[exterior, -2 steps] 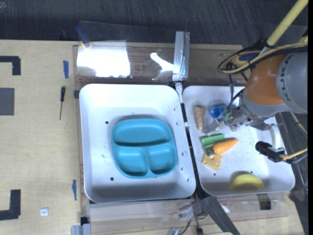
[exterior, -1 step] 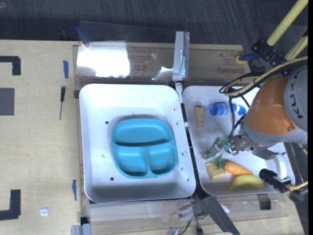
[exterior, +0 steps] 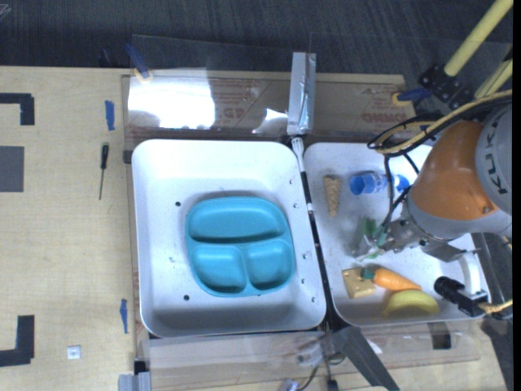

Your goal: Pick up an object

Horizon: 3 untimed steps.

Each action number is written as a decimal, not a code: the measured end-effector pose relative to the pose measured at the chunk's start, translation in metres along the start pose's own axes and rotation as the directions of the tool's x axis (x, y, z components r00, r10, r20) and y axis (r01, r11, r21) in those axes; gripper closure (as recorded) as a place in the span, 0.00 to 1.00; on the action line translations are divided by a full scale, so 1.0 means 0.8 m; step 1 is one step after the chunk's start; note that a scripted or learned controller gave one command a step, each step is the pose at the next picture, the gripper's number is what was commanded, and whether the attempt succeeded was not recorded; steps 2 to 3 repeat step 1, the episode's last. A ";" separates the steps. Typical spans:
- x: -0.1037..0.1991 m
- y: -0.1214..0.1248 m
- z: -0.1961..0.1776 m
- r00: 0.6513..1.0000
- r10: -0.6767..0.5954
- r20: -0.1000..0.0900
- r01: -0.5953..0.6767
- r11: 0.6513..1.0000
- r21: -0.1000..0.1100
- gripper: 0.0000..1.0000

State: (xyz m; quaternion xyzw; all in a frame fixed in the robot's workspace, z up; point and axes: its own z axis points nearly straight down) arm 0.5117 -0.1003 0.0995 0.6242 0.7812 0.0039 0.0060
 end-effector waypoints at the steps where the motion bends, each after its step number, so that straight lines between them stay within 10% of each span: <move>1: 0.097 0.101 -0.126 0.998 -0.065 -0.006 0.065 0.998 -0.001 1.00; 3: 0.097 0.101 -0.126 0.998 -0.065 -0.006 0.065 0.998 -0.001 1.00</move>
